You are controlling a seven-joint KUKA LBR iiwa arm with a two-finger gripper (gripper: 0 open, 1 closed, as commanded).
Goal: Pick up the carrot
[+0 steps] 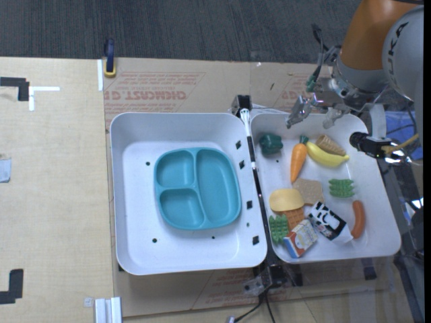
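Arm (387, 32) cut off top right — small carton's (301, 237) print too small to read

carrot (297, 161); orange, green top; lying lengthwise, tip toward near side; right bin, beside banana

The tapered carrot (297, 161) is orange, the curved banana (326, 156) yellow, the divided plastic tray (197, 188) turquoise (one plain colour), the small carton (328, 221) black-and-white patched.

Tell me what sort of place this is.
Probably a robot lab's pick-and-place bench: a robot arm over two white bins, toy food such as a carrot, and a teal divided plate.
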